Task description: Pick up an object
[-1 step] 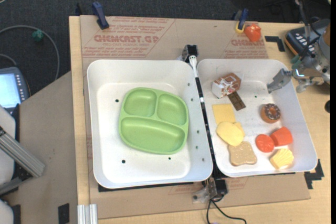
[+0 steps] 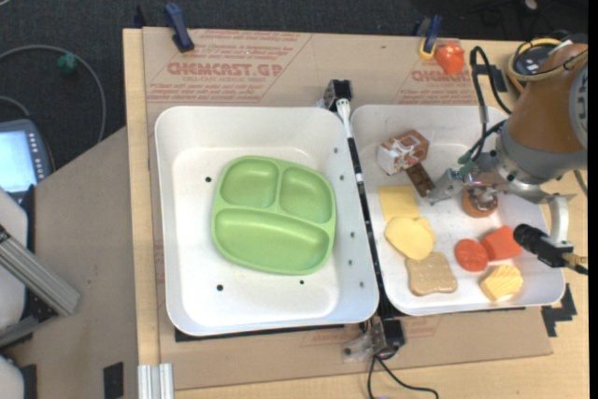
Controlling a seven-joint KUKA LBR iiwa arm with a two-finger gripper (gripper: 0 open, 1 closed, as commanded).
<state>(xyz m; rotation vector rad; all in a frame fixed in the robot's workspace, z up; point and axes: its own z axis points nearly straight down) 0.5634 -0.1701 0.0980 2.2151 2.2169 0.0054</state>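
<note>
The claw (image 2: pixel 460 184) is seen low in the right white bin (image 2: pixel 448 119), near a brown-and-white packet (image 2: pixel 404 150); whether it is wide or narrow cannot be told. A green divided plastic plate (image 2: pixel 273 215) lies in the left white bin (image 2: pixel 177 229).

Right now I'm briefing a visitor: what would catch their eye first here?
The bright green divided plate lying alone in the left bin. Then the right bin, crowded with toy food: a yellow piece, a toast slice, a red tomato. The grey arm hangs over that bin's far right side.
</note>
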